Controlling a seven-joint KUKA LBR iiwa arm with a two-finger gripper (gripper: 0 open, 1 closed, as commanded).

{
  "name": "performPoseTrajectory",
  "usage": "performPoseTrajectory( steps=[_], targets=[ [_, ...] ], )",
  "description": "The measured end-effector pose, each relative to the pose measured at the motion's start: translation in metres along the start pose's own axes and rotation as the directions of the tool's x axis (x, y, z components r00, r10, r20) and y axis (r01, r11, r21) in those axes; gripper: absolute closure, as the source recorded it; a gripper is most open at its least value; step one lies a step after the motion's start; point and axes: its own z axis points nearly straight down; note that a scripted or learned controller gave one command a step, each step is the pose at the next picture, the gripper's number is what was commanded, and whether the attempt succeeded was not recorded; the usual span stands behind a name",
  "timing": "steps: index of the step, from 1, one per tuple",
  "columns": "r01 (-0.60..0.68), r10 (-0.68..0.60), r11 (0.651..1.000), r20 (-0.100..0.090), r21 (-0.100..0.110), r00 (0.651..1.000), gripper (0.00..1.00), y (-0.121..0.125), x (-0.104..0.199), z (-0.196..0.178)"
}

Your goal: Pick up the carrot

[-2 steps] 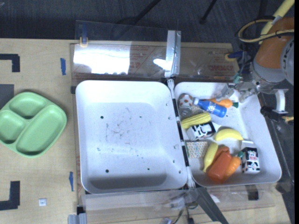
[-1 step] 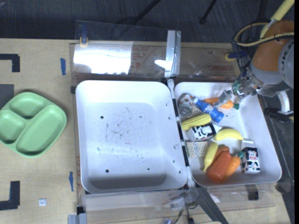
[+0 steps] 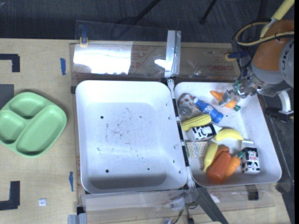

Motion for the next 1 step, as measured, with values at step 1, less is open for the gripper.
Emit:
performPoseTrajectory(
  steps=[1],
  targets=[
    [0.043, -0.043, 0.999, 0.008, -0.010, 0.999, 1.00, 0.0069, 0.0280, -0.0769]
  ],
)
